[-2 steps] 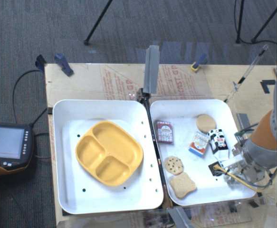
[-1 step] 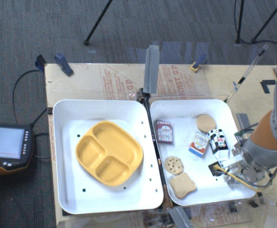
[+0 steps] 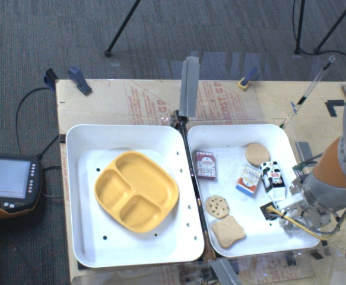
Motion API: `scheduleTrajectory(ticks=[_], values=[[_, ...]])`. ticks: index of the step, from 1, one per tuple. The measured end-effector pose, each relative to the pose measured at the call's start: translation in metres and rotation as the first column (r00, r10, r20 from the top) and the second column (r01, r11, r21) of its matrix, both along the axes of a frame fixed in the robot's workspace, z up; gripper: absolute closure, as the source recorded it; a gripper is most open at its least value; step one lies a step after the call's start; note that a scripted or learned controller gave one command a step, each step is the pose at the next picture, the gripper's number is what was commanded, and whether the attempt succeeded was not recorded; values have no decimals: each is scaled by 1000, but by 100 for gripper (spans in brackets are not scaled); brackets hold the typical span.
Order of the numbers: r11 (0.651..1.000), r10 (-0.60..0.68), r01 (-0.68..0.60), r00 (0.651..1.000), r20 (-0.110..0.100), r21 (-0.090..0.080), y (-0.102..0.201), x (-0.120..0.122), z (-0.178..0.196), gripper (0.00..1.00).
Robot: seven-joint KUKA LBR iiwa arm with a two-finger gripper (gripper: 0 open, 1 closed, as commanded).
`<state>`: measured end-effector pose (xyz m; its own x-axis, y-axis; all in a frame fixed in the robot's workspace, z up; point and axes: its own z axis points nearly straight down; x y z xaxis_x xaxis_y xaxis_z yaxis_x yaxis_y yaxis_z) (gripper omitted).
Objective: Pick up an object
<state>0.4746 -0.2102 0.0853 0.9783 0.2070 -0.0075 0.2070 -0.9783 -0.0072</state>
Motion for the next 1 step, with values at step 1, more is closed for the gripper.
scheduleTrajectory(ticks=[1], values=[[1000, 0, 0, 1000, 0, 0, 0, 0, 0, 100]])
